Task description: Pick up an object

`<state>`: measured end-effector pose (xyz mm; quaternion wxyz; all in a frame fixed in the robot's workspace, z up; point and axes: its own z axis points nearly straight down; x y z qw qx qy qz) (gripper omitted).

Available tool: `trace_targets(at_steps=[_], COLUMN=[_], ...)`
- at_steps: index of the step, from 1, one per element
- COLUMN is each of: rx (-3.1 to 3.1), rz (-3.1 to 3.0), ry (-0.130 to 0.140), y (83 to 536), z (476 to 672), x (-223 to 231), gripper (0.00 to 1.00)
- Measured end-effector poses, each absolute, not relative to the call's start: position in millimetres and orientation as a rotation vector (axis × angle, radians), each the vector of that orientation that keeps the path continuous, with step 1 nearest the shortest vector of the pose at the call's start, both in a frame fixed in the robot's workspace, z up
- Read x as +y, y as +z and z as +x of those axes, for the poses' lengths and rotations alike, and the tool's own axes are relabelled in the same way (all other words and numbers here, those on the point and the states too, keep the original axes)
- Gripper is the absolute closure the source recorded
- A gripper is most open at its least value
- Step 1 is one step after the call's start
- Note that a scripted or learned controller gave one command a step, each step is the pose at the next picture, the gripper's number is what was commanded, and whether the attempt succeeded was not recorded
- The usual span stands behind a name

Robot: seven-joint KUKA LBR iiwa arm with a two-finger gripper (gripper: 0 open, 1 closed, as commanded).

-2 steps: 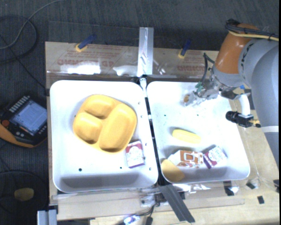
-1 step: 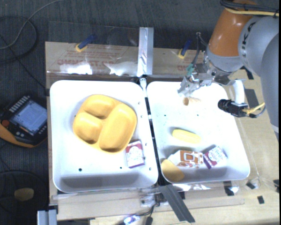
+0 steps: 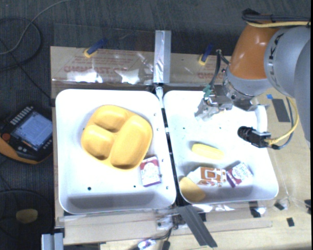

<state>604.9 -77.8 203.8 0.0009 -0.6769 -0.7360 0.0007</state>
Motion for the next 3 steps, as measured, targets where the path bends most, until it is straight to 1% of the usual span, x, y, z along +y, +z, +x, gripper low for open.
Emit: trace_targets(at_steps=[1,2,3], rx=[-2.191,-2.433,-2.433], rz=[-2.249,-1.987,-1.986], ry=[0.003,0.003,0.002], y=[229,212,212], z=[617.3,557.3,557.4], x=[-74,-102,-102], gripper=[1.0,1.0,0.0])
